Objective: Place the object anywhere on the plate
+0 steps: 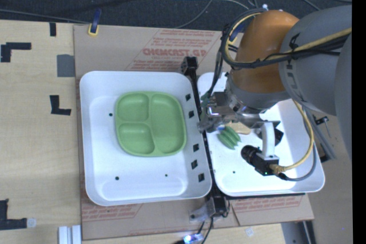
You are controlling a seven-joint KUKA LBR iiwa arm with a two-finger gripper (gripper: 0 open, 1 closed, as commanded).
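**Tool low over the right bin, green object just beside it**

Tool point(213, 117) sits at the left side of the right bin point(297, 180), close to the wall the two bins share. How wide it stands cannot be told from this slant, since the wrist and the bulk of the arm point(269, 60) cover much of it. Nothing can be seen held in it.

The object point(229, 137) lies on the floor of the right bin, just beside the tool on the near side. It is small and light green, longer than it is wide, with darker grooves running along its length, and it lies at a slant. Whether it touches the tool cannot be made out.

The plate point(166, 114) is pale green with rounded corners and three compartments. It rests flat in the left bin point(97, 174), well apart from the object, with the bin walls between them. Both bins stand on a cardboard sheet point(166, 48) laid on the bench point(34, 140).
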